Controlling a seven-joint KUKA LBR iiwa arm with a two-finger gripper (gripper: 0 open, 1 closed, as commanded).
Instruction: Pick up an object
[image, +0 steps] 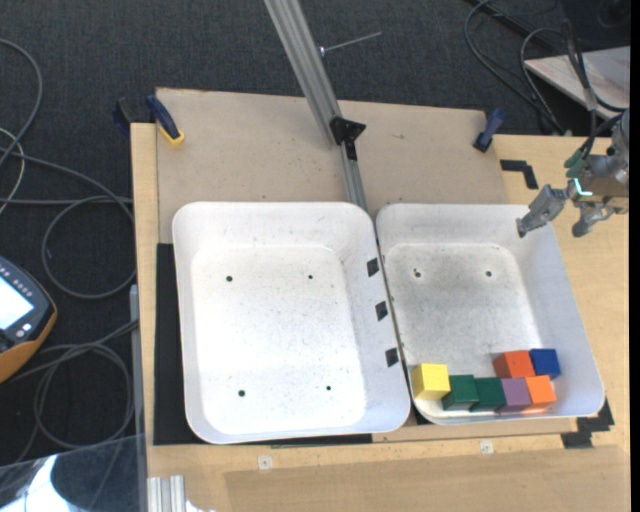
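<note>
Small coloured hard cubes sit packed along the near edge of the right white plastic bin (560, 300): yellow cube (432, 378), green cubes (475, 391), purple, orange, red, blue. I judge them light, rigid, smooth. I'd take the yellow one, its left face is free. My two-finger gripper (560, 208) hangs over the bin's far right rim, fingers spread apart, nothing held.
</note>
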